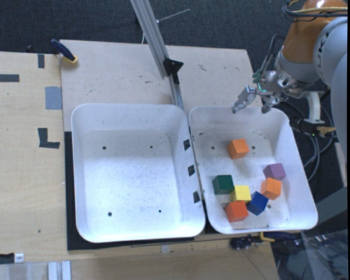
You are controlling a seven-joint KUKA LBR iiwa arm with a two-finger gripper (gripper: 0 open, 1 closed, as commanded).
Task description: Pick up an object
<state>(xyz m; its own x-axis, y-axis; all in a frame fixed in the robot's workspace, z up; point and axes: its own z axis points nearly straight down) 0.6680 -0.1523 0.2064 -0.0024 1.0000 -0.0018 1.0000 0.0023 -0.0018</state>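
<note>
While gripper (254, 102) hangs open, empty, over right bin (300, 162) rim | blocks (247, 192) clustered below, w/ orange cube (238, 148) apart

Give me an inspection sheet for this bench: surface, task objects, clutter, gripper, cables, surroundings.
Surface: light wooden bench bearing two shallow white bins, the left bin and the right bin.
Task objects: seven small cubes in the right bin: a lone orange cube; a purple cube, a second orange cube, a green cube, a yellow cube, a blue cube and a red-orange cube clustered near the front.
Clutter: blue-and-yellow clamp, grey tape pieces.
Gripper: two-finger gripper above the right bin's far rim, fingers apart, holding nothing.
Cables: black cables right of the bin.
Surroundings: slanted metal rail, dark floor.
</note>
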